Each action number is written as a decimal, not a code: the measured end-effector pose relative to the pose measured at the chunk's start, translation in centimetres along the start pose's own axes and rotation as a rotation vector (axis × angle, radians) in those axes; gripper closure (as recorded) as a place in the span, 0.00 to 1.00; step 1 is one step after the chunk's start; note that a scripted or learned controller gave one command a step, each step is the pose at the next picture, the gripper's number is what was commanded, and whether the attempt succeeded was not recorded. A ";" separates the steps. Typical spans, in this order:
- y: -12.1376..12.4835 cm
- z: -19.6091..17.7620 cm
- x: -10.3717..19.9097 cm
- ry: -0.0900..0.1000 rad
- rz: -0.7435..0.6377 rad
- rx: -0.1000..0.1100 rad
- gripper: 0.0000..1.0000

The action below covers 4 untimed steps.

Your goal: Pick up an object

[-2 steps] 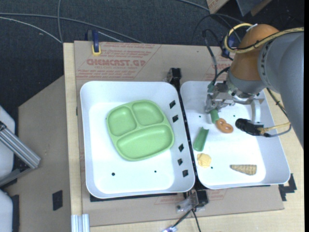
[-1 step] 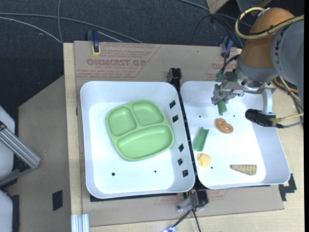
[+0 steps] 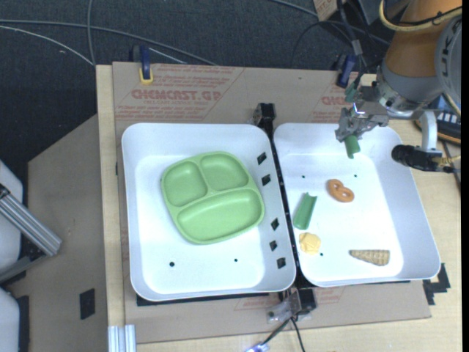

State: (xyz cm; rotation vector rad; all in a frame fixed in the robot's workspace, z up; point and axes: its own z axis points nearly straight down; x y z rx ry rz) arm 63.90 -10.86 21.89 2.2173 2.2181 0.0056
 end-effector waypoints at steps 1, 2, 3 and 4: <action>0.1 -2.1 0.0 0.001 0.000 0.002 1.00; -2.3 -2.4 5.6 0.004 -0.005 0.009 1.00; -3.1 -1.5 11.2 0.004 -0.006 0.010 1.00; -5.1 -2.1 15.7 0.004 -0.005 0.010 1.00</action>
